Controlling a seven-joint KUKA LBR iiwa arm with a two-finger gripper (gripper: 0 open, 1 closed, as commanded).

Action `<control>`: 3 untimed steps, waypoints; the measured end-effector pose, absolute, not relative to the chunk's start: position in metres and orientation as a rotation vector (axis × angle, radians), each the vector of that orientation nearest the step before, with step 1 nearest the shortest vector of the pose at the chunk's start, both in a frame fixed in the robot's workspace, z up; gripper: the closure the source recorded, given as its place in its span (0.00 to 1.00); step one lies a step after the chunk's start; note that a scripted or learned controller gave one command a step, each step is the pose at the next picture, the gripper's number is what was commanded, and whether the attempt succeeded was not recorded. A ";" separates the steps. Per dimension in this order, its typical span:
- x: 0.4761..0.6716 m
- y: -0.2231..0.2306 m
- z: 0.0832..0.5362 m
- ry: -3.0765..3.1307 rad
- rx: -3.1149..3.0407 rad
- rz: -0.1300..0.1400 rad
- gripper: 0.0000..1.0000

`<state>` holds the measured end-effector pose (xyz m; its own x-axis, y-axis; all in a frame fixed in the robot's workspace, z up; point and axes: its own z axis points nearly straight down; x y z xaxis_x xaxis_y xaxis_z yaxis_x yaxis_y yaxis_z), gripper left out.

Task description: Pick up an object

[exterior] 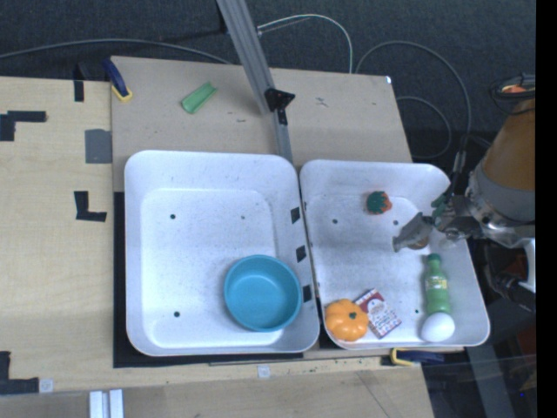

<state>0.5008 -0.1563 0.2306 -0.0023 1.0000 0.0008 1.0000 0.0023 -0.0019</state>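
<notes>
Hovering gripper (411, 234) above glossy green bottle (436, 286), round orange pumpkin (347, 320)

blue bowl (261, 292), orange pumpkin (347, 320), green bottle (436, 286), white egg (438, 327), white bins (148, 233)

No text can be read; the small red-and-white printed packet (381, 313) and green bottle's label (436, 283) are too blurred.

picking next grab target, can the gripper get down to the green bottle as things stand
Probably yes. The gripper hangs over the right bin just up-left of the green bottle, with bare floor between. The white egg-shaped object touches only the bottle's far end.
</notes>
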 end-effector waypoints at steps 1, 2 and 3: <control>0.501 -0.156 0.231 -2.223 -2.218 0.001 0.00; 0.501 -0.148 0.184 -2.219 -2.216 0.006 0.00; 0.496 -0.146 0.140 -2.218 -2.216 0.006 0.00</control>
<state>0.4962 -0.1456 0.1398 -0.0005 1.0000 0.0015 1.0000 0.0005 -0.0073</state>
